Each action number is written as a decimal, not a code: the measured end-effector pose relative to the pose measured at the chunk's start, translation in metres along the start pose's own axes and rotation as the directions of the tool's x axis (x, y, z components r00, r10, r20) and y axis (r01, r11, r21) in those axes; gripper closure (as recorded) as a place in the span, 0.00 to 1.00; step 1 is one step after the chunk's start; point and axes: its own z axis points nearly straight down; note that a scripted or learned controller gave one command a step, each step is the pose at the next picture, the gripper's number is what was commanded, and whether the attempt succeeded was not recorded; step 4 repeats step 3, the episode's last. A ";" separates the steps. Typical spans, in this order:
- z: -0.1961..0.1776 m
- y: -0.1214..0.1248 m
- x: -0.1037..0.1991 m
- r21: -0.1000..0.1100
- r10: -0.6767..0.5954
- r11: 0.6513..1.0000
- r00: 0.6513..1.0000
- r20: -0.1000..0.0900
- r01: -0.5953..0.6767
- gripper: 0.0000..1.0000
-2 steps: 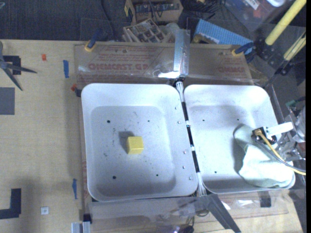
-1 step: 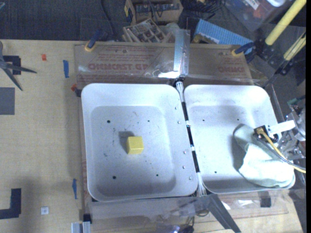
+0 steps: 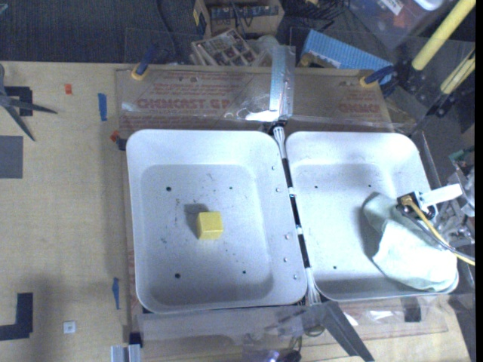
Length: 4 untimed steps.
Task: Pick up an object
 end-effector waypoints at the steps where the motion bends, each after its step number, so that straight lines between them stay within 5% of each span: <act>1: -0.009 0.000 0.000 0.001 -0.001 1.000 1.000 0.002 0.001 1.00; 4: -0.028 0.001 -0.001 0.003 -0.003 1.000 1.000 0.005 0.003 1.00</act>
